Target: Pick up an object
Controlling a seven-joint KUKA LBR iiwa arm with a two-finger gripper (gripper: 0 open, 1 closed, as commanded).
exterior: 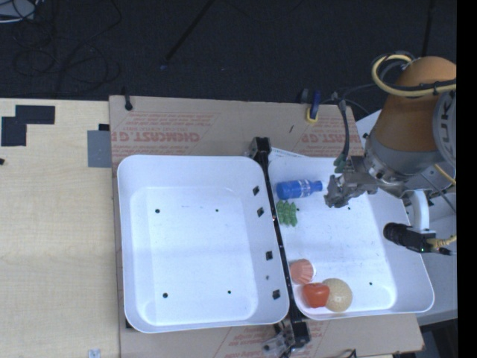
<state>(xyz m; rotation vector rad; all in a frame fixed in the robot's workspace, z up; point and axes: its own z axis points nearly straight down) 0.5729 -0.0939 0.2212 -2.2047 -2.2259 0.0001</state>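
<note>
The bench [52, 230] is pale wood on the near left side, with a sheet of printed cardboard [216, 129] laid over it under the two bins. The left bin [134, 171], the roomier-looking of the pair from where I stand, sits with its white floor bare apart from a few small dark dots. Right beside it, sharing a black clamped seam, the right bin [406, 293] holds everything loose. The arm [414, 107] comes in from the right, its orange band bulging above the grey wrist, cables looping over it. Its gripper [339, 192] hangs over the upper part of the right bin, low and close to the bin floor, just to the right of a blue bottle [298, 189] that lies on its side near the bin's upper left corner; the bottle's end points toward the gripper, but nothing shows between the fingers, and from this angle I cannot tell whether they are spread or closed. Just below the bottle, against the dividing wall, sits a small green leafy toy [287, 213]. Down in the near left corner of that bin three rounded pieces cluster together, touching: a cream-yellow ball [339, 294], a pink-orange piece [301, 270], and a red one [316, 294] between them.
</note>
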